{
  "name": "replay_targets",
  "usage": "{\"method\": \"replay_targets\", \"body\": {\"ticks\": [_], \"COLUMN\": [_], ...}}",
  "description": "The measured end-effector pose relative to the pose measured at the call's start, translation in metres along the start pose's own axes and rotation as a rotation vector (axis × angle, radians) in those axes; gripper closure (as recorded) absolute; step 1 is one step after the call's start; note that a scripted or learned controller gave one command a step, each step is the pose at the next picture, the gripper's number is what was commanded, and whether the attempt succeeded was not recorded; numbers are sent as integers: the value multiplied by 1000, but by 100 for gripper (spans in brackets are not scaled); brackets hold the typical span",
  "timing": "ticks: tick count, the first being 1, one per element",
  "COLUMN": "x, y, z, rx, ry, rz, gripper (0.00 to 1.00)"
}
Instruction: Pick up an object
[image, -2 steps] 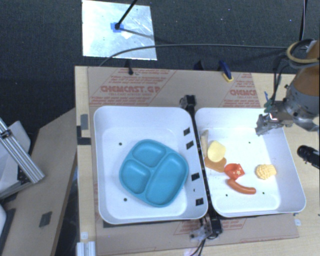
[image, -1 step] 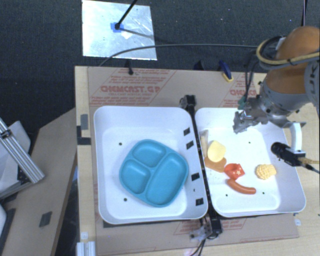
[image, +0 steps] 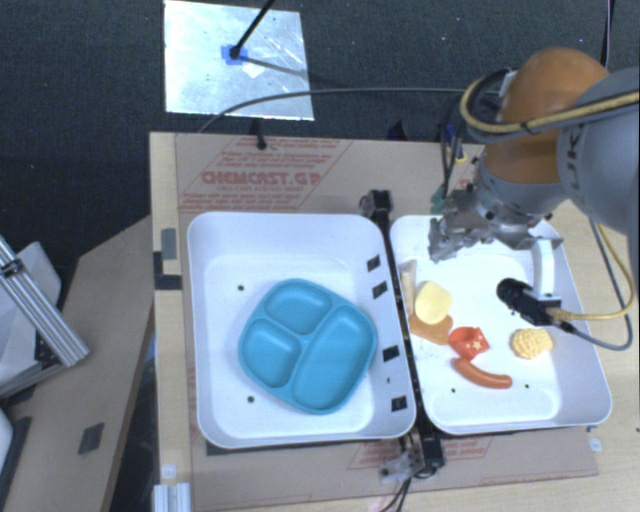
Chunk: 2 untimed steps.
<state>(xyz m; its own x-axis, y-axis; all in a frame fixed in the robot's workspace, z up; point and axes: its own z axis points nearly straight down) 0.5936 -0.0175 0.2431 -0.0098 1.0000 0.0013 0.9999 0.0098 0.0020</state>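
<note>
Sausage (image: 482, 375) nearest; my gripper (image: 455, 235) at bin's (image: 585, 400) 11 o'clock — grip state unreadable — food sits at 5 o'clock, so I'd likely close on nothing.

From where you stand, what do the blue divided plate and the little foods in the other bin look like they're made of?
The blue divided plate looks like molded plastic: one even colour, soft sheen, rounded compartments. The corn cob, sausage, red piece and pale yellow piece look like toy plastic or rubber, with flat bright colours and smooth surfaces. Which of the two, I can't tell.
</note>
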Motion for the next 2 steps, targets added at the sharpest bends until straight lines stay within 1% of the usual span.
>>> {"method": "replay_targets", "body": {"ticks": [2], "x": [110], "y": [25], "z": [22], "rx": [0], "ry": [0], "rz": [-1], "gripper": [100]}}
